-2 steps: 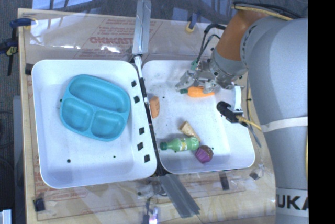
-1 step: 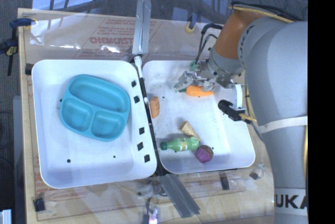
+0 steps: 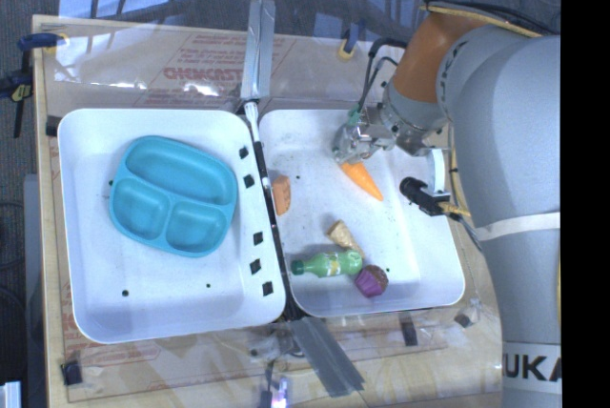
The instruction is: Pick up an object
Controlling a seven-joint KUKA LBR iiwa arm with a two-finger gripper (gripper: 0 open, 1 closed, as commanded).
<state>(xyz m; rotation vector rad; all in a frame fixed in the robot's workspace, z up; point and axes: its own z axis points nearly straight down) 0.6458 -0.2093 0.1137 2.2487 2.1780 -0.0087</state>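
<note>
My gripper (image 3: pixel 351 147) hangs low over the back of the right bin (image 3: pixel 419 287), right at the thick end of an orange carrot (image 3: pixel 363 179) that lies slanting toward the front right. An orange piece (image 3: pixel 281 193) rests against the bin's left wall. Nearer the front lie a small tan cone (image 3: pixel 342 234), a green bottle (image 3: pixel 327 264) on its side and a dark purple round thing (image 3: pixel 372 280). From this angle the fingers' gap is hidden.
The left bin (image 3: pixel 86 301) holds a blue divided plate (image 3: pixel 173 194). A grey divider bar (image 3: pixel 255 53) runs between the bins at the back. The arm's grey body (image 3: pixel 505 130) covers the right bin's right side.
</note>
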